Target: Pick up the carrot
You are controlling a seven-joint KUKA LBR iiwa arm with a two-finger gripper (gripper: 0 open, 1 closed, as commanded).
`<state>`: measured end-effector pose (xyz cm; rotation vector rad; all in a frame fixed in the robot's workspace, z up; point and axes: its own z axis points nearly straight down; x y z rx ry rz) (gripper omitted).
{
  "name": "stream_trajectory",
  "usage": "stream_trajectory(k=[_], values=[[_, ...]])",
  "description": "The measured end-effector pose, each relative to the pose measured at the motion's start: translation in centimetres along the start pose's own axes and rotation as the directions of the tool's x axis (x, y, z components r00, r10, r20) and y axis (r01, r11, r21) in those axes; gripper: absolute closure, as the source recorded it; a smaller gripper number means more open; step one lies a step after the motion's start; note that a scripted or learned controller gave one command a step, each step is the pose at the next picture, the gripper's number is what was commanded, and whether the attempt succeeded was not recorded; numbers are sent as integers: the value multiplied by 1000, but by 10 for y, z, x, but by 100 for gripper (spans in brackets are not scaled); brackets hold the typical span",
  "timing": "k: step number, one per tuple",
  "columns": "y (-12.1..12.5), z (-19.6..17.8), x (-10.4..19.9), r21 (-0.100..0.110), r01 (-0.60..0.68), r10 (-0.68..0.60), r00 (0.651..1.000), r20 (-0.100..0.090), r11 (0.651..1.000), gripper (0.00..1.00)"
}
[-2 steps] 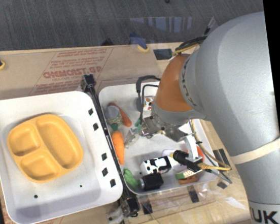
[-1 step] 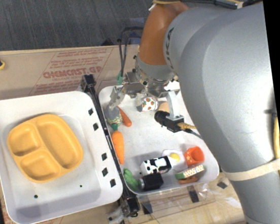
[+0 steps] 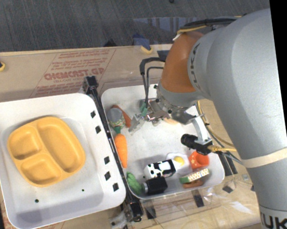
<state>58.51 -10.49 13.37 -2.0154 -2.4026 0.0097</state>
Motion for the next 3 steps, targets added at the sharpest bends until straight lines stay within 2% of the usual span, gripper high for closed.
stream_trajectory(k=[1, 2, 3], values=[[-14, 42, 5, -7, -167, 167, 986, 2, 986, 0], [22, -65, 67, -21, -108, 108, 994, -3, 994, 0], [1, 31, 1, 8, -47, 47, 999, -1, 999, 0]])
